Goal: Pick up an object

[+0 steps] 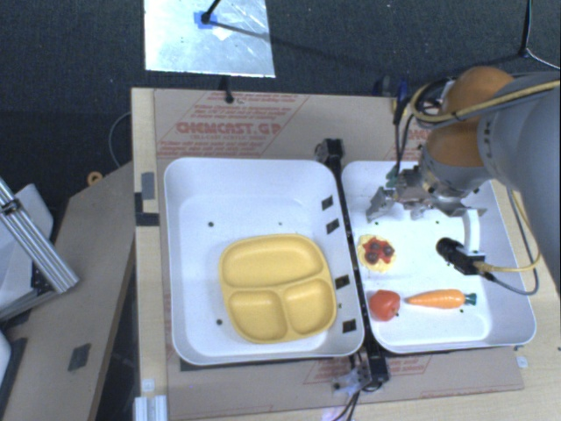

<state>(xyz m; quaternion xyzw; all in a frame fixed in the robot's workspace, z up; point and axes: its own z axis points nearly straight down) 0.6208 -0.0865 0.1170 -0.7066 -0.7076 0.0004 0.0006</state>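
Camera view has my end effector [399, 202] over the right bin's [508, 323] far end, can't tell its grip; carrot [434, 300], tomato [384, 304] still unpicked.

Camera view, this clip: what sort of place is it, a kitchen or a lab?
Most likely a robotics lab bench, not a kitchen: two white bins on cardboard, toy food such as a plastic carrot and tomato, loose cables, and the arm's end effector above the right bin.

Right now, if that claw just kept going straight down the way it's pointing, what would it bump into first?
Probably the bare white floor of the right bin. The gripper hangs above the small tart, which looks slightly off that line, though depth is unclear.
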